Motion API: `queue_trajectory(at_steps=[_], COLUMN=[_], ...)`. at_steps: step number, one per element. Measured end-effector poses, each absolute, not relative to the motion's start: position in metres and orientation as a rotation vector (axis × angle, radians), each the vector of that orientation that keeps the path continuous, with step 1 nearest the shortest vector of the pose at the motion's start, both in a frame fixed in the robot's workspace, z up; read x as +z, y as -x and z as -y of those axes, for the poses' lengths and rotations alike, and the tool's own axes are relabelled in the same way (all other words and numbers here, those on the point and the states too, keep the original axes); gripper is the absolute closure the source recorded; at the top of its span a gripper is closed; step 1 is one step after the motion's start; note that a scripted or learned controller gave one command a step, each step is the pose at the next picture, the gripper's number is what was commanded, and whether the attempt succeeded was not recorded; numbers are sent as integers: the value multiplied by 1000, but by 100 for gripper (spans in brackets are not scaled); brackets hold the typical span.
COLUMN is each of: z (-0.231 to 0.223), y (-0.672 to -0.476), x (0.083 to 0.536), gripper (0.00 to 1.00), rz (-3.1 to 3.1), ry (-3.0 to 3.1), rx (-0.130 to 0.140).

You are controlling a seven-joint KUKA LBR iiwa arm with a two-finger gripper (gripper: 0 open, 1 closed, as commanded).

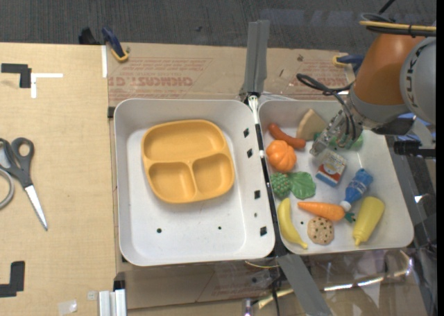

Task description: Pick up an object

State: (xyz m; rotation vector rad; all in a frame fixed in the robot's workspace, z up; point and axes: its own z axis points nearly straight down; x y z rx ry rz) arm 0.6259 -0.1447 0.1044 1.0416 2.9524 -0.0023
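Scissors (24, 176) lie at the 9 o'clock edge of the worktop (62, 238). Next comes the left bin (125, 190), holding a yellow divided plate (187, 167). The right bin (395, 238) carries the toys — an orange pumpkin (281, 156), a green leafy piece (293, 185), a banana (290, 224), a carrot (320, 208), a cookie (320, 230), a small carton (331, 169), a blue bottle (357, 188) and a yellow bottle (368, 219). The gripper (336, 134) hangs at the bin's 12 o'clock, just above the carton; whether it is spread or pressed together I cannot tell. The carton looks the likeliest target — probably light, stiff and flat-sided, so taking it across its two broad faces should hold best; its smooth surface could slip.
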Motion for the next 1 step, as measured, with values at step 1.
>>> queue_trajectory(at_steps=[1], z=[143], y=[-624], x=[102], gripper=[0], rz=[-2963], ry=[-1045], rx=[-2])
